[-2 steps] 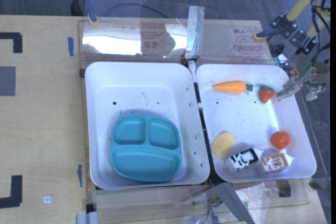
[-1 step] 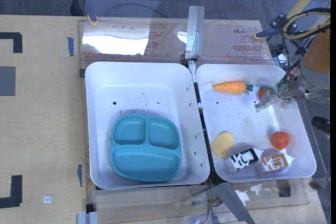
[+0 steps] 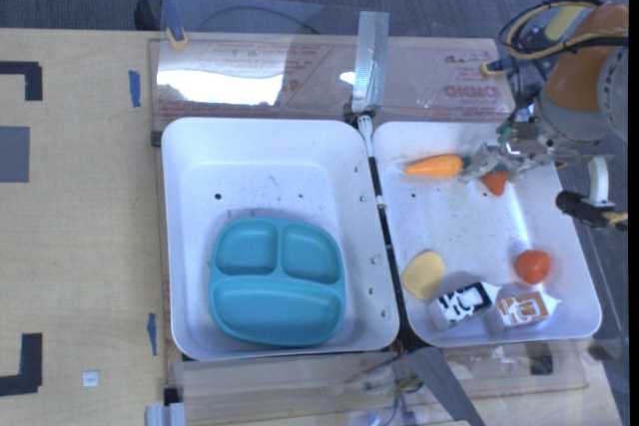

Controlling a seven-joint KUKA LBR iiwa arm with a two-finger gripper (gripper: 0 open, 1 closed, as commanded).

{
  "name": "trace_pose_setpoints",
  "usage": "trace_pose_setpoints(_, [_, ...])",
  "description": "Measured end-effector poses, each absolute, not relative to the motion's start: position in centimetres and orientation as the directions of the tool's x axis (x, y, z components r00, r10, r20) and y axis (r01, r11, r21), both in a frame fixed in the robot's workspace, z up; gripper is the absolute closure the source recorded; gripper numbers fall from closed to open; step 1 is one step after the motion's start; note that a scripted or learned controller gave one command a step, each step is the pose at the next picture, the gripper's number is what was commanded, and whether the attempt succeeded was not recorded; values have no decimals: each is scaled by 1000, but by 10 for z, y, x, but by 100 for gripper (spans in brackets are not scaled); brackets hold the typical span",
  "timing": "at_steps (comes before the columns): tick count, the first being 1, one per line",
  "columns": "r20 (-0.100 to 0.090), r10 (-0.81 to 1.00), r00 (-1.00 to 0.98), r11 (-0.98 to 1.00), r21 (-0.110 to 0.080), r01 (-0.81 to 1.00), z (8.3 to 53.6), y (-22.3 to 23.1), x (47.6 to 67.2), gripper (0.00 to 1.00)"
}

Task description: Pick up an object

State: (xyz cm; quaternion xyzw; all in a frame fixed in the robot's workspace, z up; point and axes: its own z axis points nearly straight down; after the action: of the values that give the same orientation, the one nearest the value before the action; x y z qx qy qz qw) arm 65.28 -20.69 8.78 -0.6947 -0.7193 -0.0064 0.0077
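camera view: two white bins (image 3: 180, 214) on pale bench (image 3: 80, 214), end effector (image 3: 496, 165) state unclear

I see a teal divided plate (image 3: 277, 282), an orange carrot (image 3: 435, 167), a yellow piece (image 3: 423, 273), a red-orange ball (image 3: 533, 265), and a black-and-white patterned carton (image 3: 463, 302).

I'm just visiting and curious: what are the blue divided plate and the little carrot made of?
The blue divided plate looks like moulded plastic with a matte finish: one even teal colour, soft rounded compartment ridges, hardly any glare. The carrot seems a toy, probably smooth plastic, given its uniform orange and slight sheen, though rubber or foam can't be excluded.
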Motion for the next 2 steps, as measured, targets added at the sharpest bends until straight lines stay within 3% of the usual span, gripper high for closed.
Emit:
trace_pose_setpoints(1, [2,999,-36,36,9,999,100,-212,654,100])
trace_pose_setpoints(2, [2,999,35,-35,-1,999,93,-172,624,100])
